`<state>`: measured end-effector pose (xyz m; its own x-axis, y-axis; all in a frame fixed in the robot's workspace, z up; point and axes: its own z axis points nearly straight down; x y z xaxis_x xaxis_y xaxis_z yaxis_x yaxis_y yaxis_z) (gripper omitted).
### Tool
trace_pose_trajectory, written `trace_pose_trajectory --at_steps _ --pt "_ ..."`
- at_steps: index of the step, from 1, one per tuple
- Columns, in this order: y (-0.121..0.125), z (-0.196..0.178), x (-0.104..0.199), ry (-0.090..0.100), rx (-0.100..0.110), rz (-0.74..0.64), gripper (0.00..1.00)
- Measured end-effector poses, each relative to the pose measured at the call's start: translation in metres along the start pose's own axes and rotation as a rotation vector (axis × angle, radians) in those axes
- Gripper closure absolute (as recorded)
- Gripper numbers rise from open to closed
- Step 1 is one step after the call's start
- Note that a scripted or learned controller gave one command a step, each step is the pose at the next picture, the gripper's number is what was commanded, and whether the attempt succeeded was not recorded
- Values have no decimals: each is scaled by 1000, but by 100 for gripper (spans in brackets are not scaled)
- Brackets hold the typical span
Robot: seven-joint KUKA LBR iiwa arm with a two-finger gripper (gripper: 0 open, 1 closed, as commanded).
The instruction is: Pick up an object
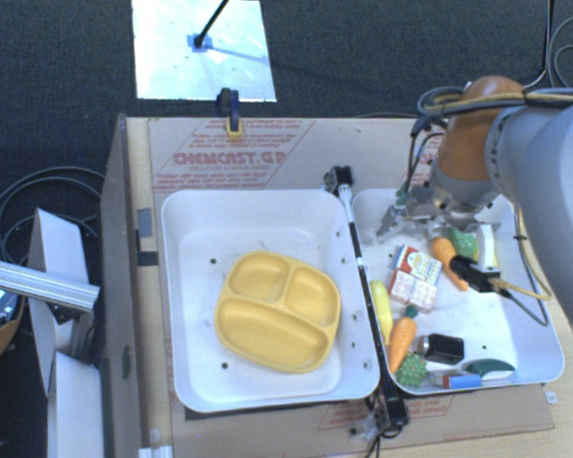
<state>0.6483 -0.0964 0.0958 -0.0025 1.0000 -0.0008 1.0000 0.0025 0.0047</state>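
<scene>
In the far left corner of the right bin [527,337], the gripper [405,217] hangs low over a bare patch of white floor. The view does not let one tell whether it is spread or pressed together, and nothing can be made out held in it.

The nearest candidate is the red-and-white carton [415,277], which lies just beside the gripper on the side toward the bin's near edge. It lies flat, with its long axis running roughly from the far edge to the near edge and leaning a little toward the left wall. A small carrot [444,254] lies close to the carton's right side, slanting from far left to near right. A grasp across the carton's short width would probably have to come in clear of it.

Farther toward the near edge, well apart from the gripper, are:
- a larger carrot [401,340] along the left wall
- a yellow piece [381,309] beside it
- a black block [443,347]
- a green floret [412,370] in the near left corner

The left bin [190,274] holds only a yellow divided tray [278,311], across the shared wall from the arm.

The coming move looks like a short shift toward the near edge, then a descent onto the carton
</scene>
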Motion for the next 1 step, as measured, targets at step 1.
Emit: trace_pose_trajectory --at_steps 1 --pt "4 -71 -64 -3 -4 5 0"
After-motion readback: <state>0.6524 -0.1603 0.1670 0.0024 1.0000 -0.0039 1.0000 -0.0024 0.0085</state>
